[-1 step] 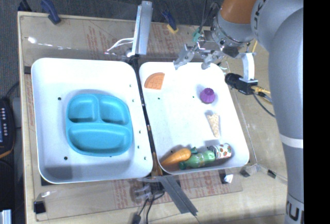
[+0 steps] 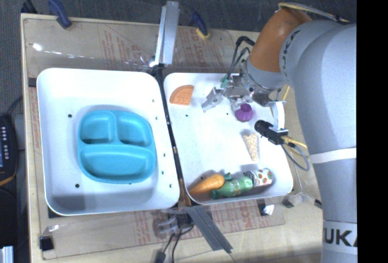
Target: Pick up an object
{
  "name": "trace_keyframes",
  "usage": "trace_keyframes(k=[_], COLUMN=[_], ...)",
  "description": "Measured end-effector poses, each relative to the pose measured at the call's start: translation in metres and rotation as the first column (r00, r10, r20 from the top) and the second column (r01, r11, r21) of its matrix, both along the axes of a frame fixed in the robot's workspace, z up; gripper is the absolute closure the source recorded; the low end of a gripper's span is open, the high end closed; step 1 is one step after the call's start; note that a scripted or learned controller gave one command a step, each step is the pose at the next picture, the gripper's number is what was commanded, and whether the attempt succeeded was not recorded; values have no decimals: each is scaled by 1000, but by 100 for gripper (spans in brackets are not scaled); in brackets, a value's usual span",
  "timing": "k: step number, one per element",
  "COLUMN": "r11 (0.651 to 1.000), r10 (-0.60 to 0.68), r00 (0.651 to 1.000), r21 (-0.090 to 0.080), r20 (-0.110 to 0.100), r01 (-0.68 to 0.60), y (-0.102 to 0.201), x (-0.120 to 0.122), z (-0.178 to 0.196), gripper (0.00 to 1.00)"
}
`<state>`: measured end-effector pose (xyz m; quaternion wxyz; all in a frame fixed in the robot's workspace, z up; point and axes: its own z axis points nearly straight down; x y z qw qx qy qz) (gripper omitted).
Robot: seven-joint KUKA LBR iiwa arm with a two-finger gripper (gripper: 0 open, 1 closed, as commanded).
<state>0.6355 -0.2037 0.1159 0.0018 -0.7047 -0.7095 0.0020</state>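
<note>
My gripper (image 2: 212,99) hangs over the upper part of the right bin (image 2: 206,140), open, with nothing between its fingers. An orange half-round slice (image 2: 181,95) lies just left of it near the bin's top left corner. A purple round object (image 2: 244,112) sits just right of the gripper, under the wrist. A tan cone (image 2: 251,145) lies lower, toward the right side. Along the bottom wall lie a carrot (image 2: 207,183), a green bottle (image 2: 239,186) and a small patterned can (image 2: 262,177).
The left bin (image 2: 54,134) holds a blue divided tray (image 2: 116,145). A raised divider (image 2: 168,134) separates the two bins. The grey arm (image 2: 321,92) covers the right bin's right edge. Bare white floor shows in the middle of the right bin.
</note>
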Motion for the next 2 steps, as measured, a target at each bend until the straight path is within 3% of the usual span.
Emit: trace_keyframes(k=[1,2], r11=[1000,1000], r10=[0,0], r00=[1000,1000], r21=[2,1], r20=[2,4], r01=[0,0], y=[53,15], x=[-128,-90], z=[-24,-24], gripper=[0,0])
